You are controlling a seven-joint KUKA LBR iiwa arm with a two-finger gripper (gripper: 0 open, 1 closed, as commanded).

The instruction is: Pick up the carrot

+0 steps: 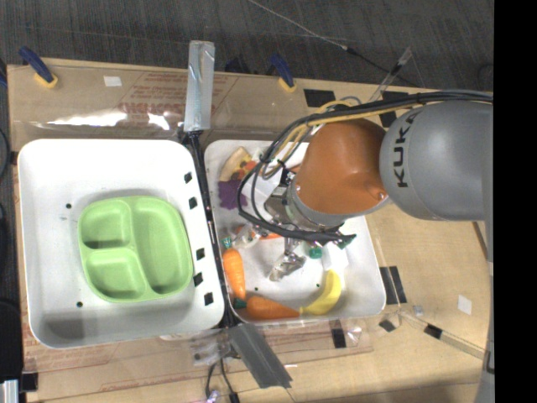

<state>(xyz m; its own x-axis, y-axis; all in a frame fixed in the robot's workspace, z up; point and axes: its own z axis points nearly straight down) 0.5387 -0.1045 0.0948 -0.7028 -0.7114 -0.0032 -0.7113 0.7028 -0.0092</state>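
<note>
1. Camera view: left bin holds a green tray.
2. Right bin holds toy food; the arm reaches over it.
3. Banana at near wall.
4. Carrot by left wall, another orange piece beside it.
5. Gripper hangs mid-bin, empty; whether spread, cannot tell.

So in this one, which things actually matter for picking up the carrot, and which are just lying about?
Belongs to the job:
- carrot, by the left wall of the right bin
- claw, over that bin's middle

Just lying about:
- banana
- second orange piece along the near wall
- purple item
- green divided plate in the left bin
</note>
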